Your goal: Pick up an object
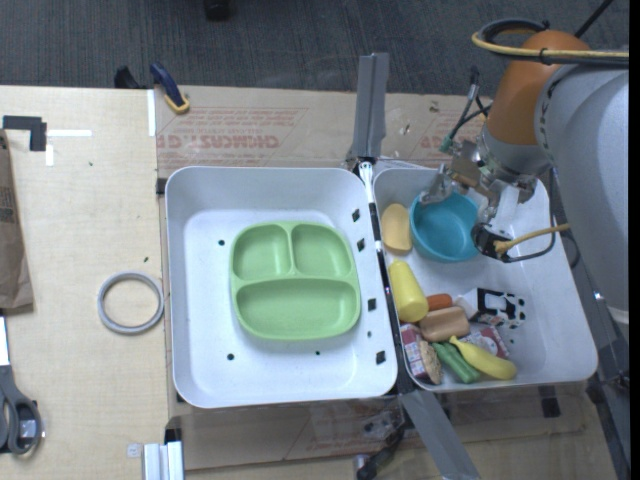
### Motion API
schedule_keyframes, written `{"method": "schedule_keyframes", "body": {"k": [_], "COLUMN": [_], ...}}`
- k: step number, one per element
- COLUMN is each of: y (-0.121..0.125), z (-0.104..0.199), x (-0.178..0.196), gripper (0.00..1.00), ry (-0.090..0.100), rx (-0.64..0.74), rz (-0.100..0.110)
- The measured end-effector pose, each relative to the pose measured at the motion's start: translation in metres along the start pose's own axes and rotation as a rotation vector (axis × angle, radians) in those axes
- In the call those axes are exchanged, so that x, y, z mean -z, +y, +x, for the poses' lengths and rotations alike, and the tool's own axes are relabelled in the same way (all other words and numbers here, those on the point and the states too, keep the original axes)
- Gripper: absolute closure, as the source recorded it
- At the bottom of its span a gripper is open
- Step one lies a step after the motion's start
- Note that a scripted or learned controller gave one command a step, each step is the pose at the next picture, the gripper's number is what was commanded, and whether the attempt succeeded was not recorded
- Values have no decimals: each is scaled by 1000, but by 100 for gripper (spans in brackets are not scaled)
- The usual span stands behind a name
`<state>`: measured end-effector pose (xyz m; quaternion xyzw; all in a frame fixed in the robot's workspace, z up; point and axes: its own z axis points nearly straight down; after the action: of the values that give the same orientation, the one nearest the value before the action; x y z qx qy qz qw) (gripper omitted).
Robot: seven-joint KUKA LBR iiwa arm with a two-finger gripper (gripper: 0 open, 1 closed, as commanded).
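My gripper point(466, 196) hangs over the back of the right bin point(560, 368), below the orange wrist band. A blue bowl point(446, 230) sits tilted right under it, with its far rim between the fingers, so the gripper is shut on the bowl's edge. The bowl overlaps a pale yellow piece point(397, 227) to its left. Further forward in the same bin lie a yellow cylinder point(408, 290), a brown sausage-like piece point(445, 322), a banana point(484, 359), a green piece point(455, 361) and a black-and-white card point(498, 305).
The left bin point(190, 298) holds a green divided plate point(295, 280). On the bench to the left lie a grey ring point(131, 301), a brown bag point(12, 230) and scissors point(18, 420). A grey post point(370, 103) stands behind the divider between the bins.
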<state>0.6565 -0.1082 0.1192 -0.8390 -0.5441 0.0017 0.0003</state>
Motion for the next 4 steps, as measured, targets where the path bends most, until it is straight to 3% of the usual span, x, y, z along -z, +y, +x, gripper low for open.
{"method": "schedule_keyframes", "body": {"k": [1, 2, 3, 4], "y": [-79, 3, -15, -15], "z": [-34, -2, -2, -2], "x": [-14, 67, -28, -28], "gripper": [0, 0, 0, 0], "ry": [6, 1, 1, 1], "rx": [138, 333, 378, 378], "rz": [-30, -3, -2, -3]}}
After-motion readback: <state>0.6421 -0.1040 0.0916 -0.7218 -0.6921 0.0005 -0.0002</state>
